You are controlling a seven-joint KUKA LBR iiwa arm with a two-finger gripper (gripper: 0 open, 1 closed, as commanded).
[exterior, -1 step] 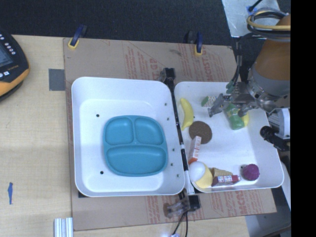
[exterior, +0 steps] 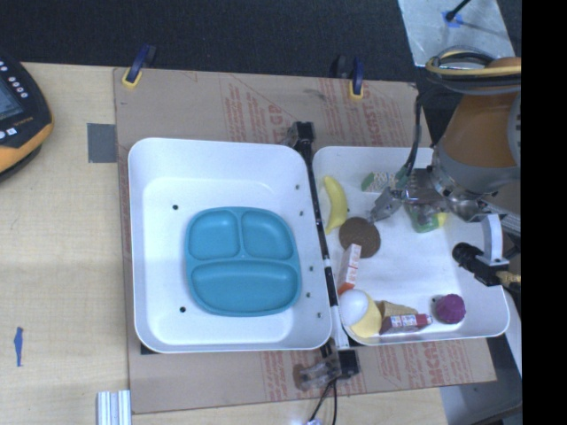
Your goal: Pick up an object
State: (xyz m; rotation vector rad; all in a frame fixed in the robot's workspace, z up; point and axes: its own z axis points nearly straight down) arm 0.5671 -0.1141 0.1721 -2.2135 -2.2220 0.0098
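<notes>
A robotics lab bench is showing here — two white bins (exterior: 142, 237) are sitting on a cardboard sheet (exterior: 221, 104) clamped at the frame's top by blue-and-yellow clips (exterior: 136, 64). A teach pendant (exterior: 18, 113) is lying at upper left, cables are trailing at the bottom edge, and the grey-and-orange arm (exterior: 478, 131) is reaching in at right — lab equipment throughout.

Cardboard sheet (exterior: 221, 104) covers mid worktop (exterior: 53, 264), held at the far edge by a yellow clamp (exterior: 135, 65) and a blue clamp (exterior: 356, 76). Yellow-black handheld controller (exterior: 18, 113) sits at the worktop's far-left edge, w/ grey tape patch (exterior: 101, 142) just beside the cardboard's left edge. Small blue mark (exterior: 19, 345) near the worktop's near-left corner; black clips (exterior: 303, 134) (exterior: 330, 372) sit btw the bins at far and near ends.
</notes>
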